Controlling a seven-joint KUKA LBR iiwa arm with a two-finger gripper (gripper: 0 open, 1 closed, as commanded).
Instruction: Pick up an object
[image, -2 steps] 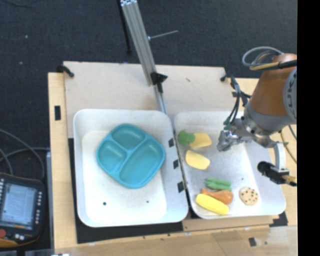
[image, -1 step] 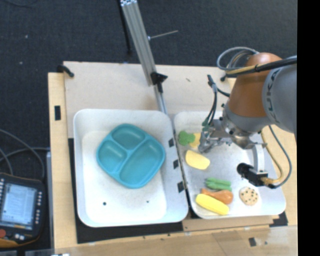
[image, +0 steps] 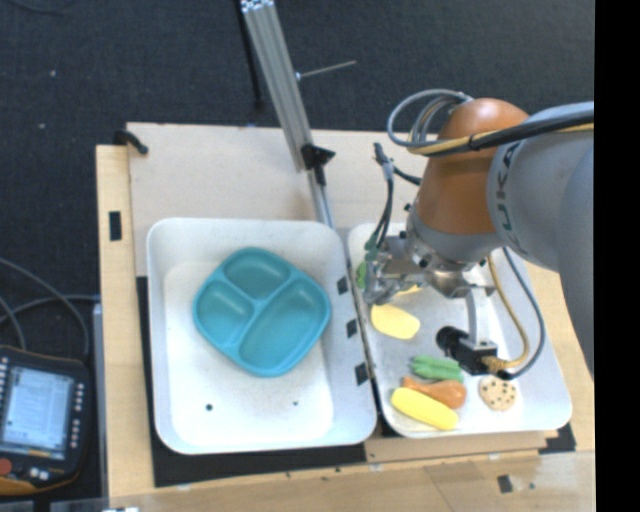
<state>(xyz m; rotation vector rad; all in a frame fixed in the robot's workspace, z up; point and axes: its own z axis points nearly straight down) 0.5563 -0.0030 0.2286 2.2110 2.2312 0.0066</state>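
Note:
My gripper (image: 380, 282) hangs low over the left side of the right bin (image: 545, 385), close to the wall between the two bins. Just below it in the view lies a pale yellow oval piece (image: 396, 322), apart from the gripper. Nearer the front of the same bin lie a green pod (image: 433, 368), an orange carrot-like piece (image: 446, 391), a bright yellow oblong piece (image: 424, 408) and a round speckled cookie (image: 497, 393). The arm's wrist hides the back of this bin.
The left bin (image: 180, 400) holds a blue divided plate (image: 262, 311) in its middle. A slanted metal rail (image: 285, 90) runs from the top of the view down to the gap between the bins. A screen device (image: 35, 405) sits off the bench at left.

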